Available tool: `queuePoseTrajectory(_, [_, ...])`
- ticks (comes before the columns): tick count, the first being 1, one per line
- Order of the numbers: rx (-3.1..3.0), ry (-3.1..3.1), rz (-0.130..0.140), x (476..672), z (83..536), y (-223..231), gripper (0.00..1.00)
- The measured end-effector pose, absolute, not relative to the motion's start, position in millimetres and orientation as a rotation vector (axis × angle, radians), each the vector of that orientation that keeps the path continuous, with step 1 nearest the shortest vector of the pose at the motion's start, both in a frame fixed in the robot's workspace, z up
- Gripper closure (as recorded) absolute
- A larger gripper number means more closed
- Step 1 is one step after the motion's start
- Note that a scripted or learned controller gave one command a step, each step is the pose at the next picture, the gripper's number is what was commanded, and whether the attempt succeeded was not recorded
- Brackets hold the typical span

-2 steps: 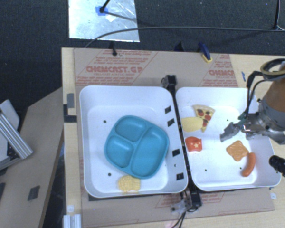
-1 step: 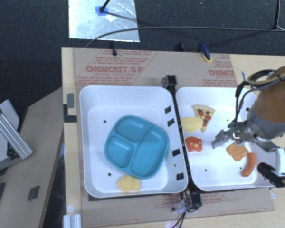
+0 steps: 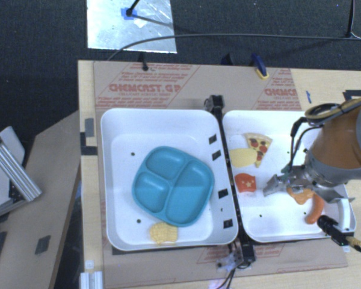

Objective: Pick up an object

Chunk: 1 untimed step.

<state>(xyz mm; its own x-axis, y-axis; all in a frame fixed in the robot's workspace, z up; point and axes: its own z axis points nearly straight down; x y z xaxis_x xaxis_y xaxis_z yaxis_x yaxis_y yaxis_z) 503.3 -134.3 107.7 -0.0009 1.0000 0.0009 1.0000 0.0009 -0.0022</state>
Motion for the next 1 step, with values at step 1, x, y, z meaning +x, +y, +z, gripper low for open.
queuePoseTrajectory(1, [-2.22,-2.224,-0.003,504.5,85.0,-133.9,0.0])
